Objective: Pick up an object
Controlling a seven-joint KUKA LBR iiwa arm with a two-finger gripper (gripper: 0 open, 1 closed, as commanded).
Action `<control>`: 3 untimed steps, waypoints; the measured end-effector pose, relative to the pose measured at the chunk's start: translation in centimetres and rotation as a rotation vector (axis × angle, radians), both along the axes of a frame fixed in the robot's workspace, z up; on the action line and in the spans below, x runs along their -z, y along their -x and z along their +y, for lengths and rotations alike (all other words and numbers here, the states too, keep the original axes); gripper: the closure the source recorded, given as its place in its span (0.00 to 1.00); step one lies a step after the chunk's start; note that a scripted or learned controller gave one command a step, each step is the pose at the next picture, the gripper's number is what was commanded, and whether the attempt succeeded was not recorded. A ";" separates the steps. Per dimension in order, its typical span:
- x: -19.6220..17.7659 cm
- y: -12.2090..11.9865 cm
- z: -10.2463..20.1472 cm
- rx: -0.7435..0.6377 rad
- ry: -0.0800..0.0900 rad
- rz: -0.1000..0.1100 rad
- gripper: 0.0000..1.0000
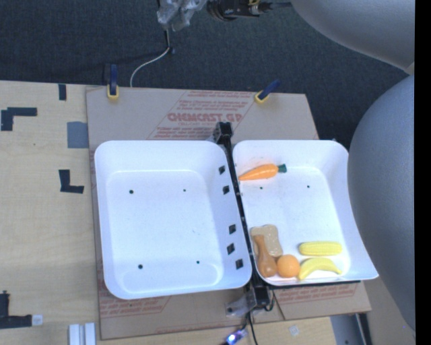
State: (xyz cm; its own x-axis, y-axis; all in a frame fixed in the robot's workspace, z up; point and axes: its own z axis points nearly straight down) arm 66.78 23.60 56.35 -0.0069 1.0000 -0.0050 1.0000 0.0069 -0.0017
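Note:
The right bin (303, 202) holds several toy foods. An orange carrot (259, 172) with a green top lies near its far left corner. At the near edge sit a tan bread piece (268, 238), a brown sausage-like piece (263, 261), an orange ball (288, 266) and two yellow bananas (320, 248) (318, 268). My gripper (178, 12) hangs blurred at the top edge of the camera view, far beyond both bins and over the dark floor. The grey arm (377, 40) sweeps across the top right and down the right side.
The left bin (161, 215) lies beside the right one, joined by a black clip strip (231, 202). Both rest on a cardboard sheet (202, 114) held by two clamps (112, 84) at its far edge. A white cable (149, 62) runs down from the gripper.

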 end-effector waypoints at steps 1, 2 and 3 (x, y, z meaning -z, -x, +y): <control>-1.0 0.0 0.1 -0.001 0.000 -0.001 1.00; -1.9 0.0 0.2 -0.001 0.000 -0.006 1.00; -2.9 -0.1 0.4 0.000 -0.002 -0.014 1.00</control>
